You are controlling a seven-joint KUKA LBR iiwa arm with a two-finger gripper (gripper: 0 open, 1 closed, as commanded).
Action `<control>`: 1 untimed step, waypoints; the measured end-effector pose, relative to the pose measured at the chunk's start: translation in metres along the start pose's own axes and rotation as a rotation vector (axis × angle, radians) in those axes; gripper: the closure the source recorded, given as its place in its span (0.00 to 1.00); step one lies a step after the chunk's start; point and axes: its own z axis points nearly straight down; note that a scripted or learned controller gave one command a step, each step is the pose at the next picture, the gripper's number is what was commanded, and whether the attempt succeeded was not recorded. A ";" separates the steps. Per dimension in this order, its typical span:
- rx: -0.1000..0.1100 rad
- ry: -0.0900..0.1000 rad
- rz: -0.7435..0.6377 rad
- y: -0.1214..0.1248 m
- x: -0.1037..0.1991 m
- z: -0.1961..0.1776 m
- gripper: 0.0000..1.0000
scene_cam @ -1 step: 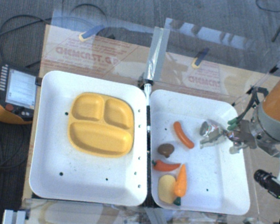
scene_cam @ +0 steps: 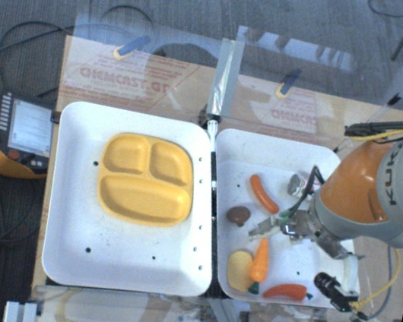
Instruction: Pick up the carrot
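A wooden tabletop over grey carpet carries two white bins. In the right bin, the end effector hovers just above the carrot; whether it is spread or pressed together cannot be told. This looks like the approach step; next it needs to descend and straddle the carrot. The carrot is orange, tapered, lying free beside a yellowish potato-like piece, green end toward the bin's near rim.

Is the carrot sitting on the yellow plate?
No, the carrot lies in the right bin, while the yellow divided plate is in the left bin.
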 end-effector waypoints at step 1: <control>-0.007 -0.005 -0.406 -0.024 0.035 -0.001 0.00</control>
